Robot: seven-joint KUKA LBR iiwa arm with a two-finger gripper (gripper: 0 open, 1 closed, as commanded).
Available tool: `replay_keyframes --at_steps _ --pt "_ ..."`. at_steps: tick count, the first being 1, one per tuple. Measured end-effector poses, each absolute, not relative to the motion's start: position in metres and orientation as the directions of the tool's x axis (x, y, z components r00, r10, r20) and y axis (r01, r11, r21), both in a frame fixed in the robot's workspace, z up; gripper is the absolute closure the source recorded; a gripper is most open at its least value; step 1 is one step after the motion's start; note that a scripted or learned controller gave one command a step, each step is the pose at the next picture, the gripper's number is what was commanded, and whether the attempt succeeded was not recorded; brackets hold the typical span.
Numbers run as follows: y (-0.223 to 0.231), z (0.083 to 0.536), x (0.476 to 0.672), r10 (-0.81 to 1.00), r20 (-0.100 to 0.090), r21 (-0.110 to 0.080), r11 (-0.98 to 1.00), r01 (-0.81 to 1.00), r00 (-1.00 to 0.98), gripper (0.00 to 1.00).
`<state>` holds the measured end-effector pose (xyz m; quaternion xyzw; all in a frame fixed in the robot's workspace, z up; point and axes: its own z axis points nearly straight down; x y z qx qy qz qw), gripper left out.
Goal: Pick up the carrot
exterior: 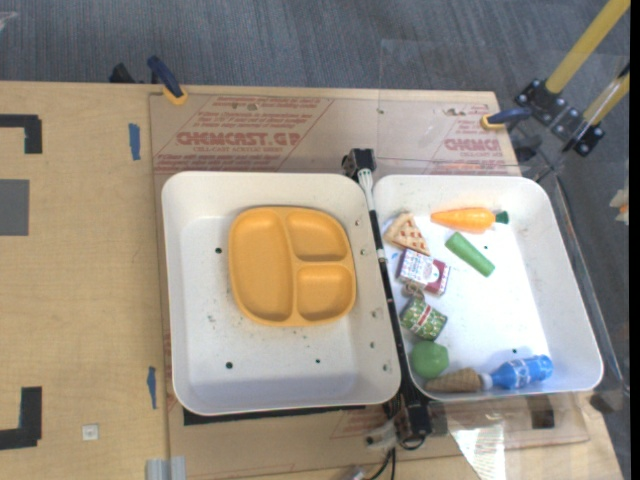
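Note:
An orange carrot (465, 218) with a dark green tip lies on its side near the back of the right bin (560, 298), tip pointing right. Just below it rests a green cylinder (470, 253), lying at a slant. A pizza slice (406, 234) sits to the carrot's left.
The right bin also holds a red and white packet (421, 271), a green can (423, 319), a green ball (431, 359), a brown cone (455, 379) and a blue bottle (520, 372). The left bin (190, 298) holds a yellow divided plate (292, 265). A yellow pole (590, 33) stands at the back right.

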<state>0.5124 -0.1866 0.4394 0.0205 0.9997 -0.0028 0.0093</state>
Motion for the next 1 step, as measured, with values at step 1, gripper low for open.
replay_keyframes --at_steps 1 --pt "-0.2246 0.4481 0.4811 -0.407 -0.010 -0.009 0.913 -0.407 -0.913 1.00"
